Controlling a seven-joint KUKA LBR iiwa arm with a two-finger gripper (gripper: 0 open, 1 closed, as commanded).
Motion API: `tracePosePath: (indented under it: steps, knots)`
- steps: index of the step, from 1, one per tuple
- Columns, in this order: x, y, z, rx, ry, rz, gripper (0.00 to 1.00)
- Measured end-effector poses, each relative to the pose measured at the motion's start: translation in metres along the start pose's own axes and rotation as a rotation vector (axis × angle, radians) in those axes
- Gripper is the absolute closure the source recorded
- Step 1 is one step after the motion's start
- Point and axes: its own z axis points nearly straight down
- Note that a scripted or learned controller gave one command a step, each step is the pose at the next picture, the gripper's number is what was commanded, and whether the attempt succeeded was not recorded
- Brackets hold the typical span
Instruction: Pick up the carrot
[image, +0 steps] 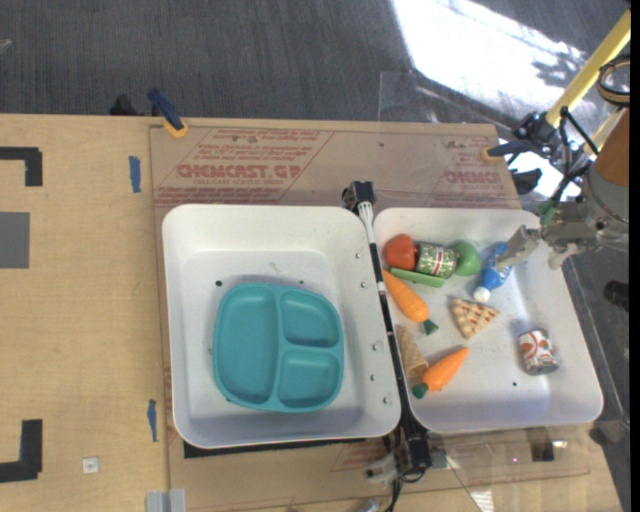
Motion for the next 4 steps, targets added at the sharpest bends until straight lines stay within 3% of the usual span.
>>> tracePosePath:
  steps: [1, 2, 3, 4]
  knots:
    - [0.067, -0.054, 0.043, 0.004, 0.003, -0.086, 0.0]
    - [0.088, -0.079, 0.11, -0.006, -0.002, -0.277, 0.0]
    - [0.088, -0.077, 0.1, -0.011, -0.004, -0.276, 1.0]
    - [0.092, -0.1, 0.113, -0.026, -0.008, -0.298, 1.0]
